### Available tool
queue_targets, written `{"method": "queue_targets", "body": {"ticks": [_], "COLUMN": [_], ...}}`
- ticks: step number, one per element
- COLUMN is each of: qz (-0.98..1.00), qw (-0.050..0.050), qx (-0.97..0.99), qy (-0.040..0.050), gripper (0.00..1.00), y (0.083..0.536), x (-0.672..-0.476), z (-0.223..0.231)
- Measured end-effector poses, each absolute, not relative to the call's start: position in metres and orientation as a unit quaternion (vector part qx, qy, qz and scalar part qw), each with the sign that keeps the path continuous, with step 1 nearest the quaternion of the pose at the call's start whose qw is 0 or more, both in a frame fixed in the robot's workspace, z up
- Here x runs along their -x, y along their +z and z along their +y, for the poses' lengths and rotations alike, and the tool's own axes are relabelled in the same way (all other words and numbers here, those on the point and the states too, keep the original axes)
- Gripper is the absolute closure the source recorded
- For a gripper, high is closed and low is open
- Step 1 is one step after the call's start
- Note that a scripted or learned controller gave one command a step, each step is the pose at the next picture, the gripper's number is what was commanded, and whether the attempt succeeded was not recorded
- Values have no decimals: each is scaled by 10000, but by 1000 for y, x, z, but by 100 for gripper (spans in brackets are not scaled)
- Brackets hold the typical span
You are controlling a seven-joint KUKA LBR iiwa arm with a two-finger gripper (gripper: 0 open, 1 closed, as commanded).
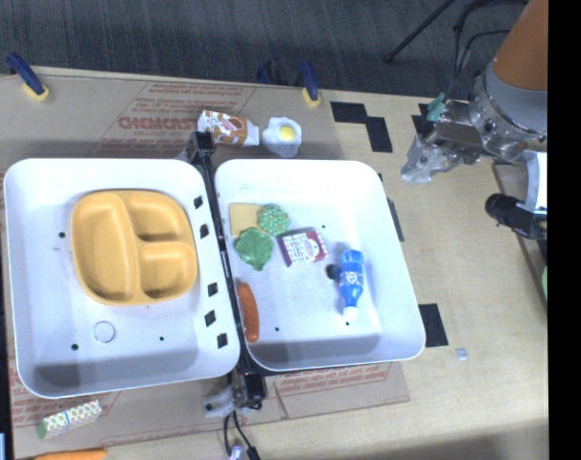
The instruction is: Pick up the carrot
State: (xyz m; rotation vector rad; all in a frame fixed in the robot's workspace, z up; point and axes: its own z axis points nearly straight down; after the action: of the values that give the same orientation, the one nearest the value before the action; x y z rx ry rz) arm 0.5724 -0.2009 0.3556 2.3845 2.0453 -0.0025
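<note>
The carrot [249, 311], a short orange-red stick, lies in the right bin [391, 257] against its left wall, near the front. My gripper [429, 164] hovers outside that bin, over the bench past its back right corner, far from the carrot. It is open, with nothing between its fingers.
In the right bin are a green leafy piece [255, 247], a green knobbly piece [273, 219], a yellow slice [239, 217], a maroon packet [302, 247] and a blue bottle [351, 278]. A yellow divided plate [134, 245] fills the left bin [32, 257]. A small carton [223, 127] and a fried egg [283, 134] lie behind the bins.
</note>
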Motion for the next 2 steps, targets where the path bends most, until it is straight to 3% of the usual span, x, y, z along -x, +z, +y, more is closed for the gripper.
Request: {"method": "queue_targets", "body": {"ticks": [1,2], "qz": [7458,7610], "qw": [-14,-9], "qx": [-6661,-6488], "qy": [-11,-8], "gripper": [100,100], "y": [345,332], "x": [-560,-492], "z": [-202,-211]}}
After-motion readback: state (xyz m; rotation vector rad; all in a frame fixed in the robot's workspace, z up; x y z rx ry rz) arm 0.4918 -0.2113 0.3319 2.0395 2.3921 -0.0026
